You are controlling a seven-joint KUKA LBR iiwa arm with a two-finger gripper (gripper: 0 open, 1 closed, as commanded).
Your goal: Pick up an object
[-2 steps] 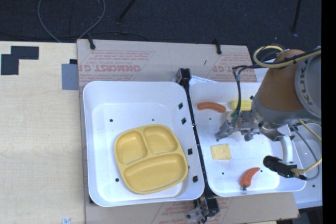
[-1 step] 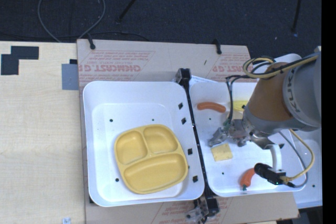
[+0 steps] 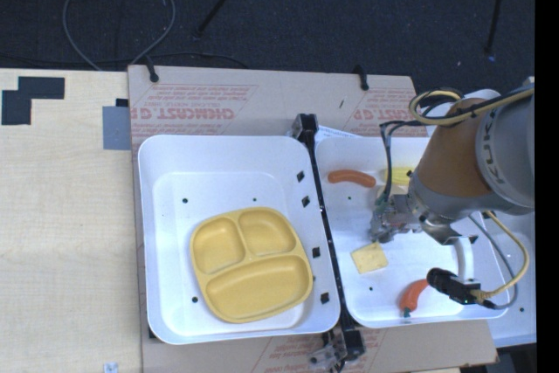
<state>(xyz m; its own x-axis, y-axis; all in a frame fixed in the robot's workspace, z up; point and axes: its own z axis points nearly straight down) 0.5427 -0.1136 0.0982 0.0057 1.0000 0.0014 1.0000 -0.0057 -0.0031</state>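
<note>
- Two shallow white bins sit side by side on the counter: the left bin and the right bin.
- The left bin holds one yellow divided plate with three compartments, lying flat toward the bin's near side.
- In the right bin I count four loose items: one orange hot dog near the far wall, one pale yellow cheese wedge around the middle, one orange carrot-like piece at the near edge, and one yellow item partly hidden behind the arm.
- One arm reaches in from the right, its end effector down low in the right bin, just above the cheese wedge and below the hot dog.
- From here I can't tell how the end effector is set, nor see anything in it.
</note>
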